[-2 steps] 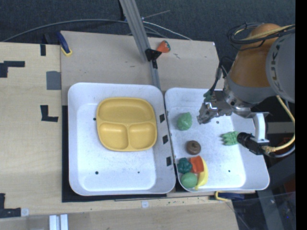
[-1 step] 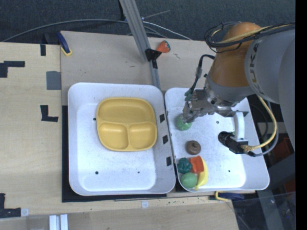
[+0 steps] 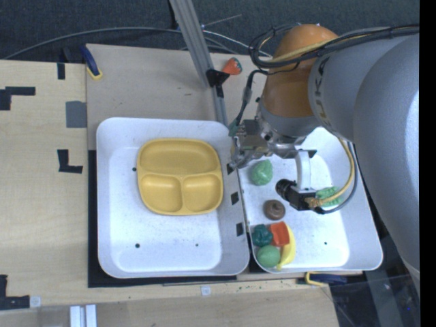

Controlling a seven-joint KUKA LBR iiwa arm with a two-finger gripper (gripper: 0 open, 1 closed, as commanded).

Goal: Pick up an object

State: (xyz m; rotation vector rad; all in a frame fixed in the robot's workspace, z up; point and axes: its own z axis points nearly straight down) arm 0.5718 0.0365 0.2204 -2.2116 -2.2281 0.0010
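The right bin (image 3: 340, 247) holds a pale green rounded object (image 3: 261, 174) near its left wall. A small brown round piece (image 3: 274, 210) lies below it. In the front left corner sits a cluster: a dark green piece (image 3: 261, 235), an orange-red block (image 3: 280, 234), a light green ball (image 3: 268, 255) and a yellow banana-like piece (image 3: 289, 251). My gripper (image 3: 244, 152) hangs low over the divider between the bins, just up and left of the pale green object. Nothing shows in its grasp.
A yellow divided plate (image 3: 180, 176) lies in the left bin (image 3: 119, 251). The arm's grey body and orange band (image 3: 300, 53) cover the right bin's back. A black fitting with cables (image 3: 300, 196) hangs over the bin's middle. A metal pole (image 3: 194, 39) slants behind.
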